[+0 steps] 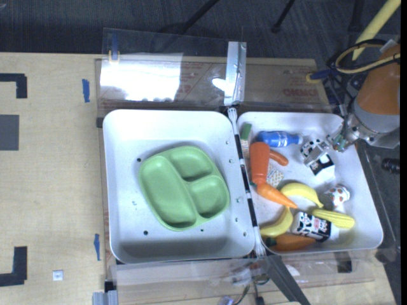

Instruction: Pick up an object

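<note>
Here, from above, the gripper [341,138] hangs at the right bin's [369,189] upper right edge, just beside a black-and-white toy [316,154], presumably lining up a pick, though I cannot tell its opening; the left bin [121,170] holds a green divided plate [183,186].

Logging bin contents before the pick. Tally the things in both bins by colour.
Green: 1, the divided plate
Orange: 2, the carrots
Yellow: 2, the bananas
Blue: 1, the bottle
Black-and-white: 3, the small items
Total: 9
</note>
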### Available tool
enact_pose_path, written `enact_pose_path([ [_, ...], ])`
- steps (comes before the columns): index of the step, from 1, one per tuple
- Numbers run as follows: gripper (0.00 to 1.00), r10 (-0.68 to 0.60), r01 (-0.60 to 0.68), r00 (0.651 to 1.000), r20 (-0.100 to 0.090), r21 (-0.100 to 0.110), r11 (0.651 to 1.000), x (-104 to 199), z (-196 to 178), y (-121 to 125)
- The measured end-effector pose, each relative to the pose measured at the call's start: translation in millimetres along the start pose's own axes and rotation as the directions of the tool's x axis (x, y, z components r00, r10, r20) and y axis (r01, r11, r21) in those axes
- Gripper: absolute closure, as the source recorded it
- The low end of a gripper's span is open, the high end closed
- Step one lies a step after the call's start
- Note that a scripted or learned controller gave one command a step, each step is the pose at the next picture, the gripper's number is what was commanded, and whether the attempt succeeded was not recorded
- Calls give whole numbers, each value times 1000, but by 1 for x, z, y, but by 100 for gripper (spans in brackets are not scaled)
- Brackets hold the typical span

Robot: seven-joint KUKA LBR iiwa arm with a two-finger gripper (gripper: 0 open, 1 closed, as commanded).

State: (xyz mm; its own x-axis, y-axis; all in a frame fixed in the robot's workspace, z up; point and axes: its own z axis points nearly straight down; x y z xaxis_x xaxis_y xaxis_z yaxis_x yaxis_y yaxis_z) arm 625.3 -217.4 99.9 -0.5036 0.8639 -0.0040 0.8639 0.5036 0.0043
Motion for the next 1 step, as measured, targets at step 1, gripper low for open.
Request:
enact_pose_path([
  [1, 0, 247, -247, 969, -14, -6, 969, 12, 11, -8],
])
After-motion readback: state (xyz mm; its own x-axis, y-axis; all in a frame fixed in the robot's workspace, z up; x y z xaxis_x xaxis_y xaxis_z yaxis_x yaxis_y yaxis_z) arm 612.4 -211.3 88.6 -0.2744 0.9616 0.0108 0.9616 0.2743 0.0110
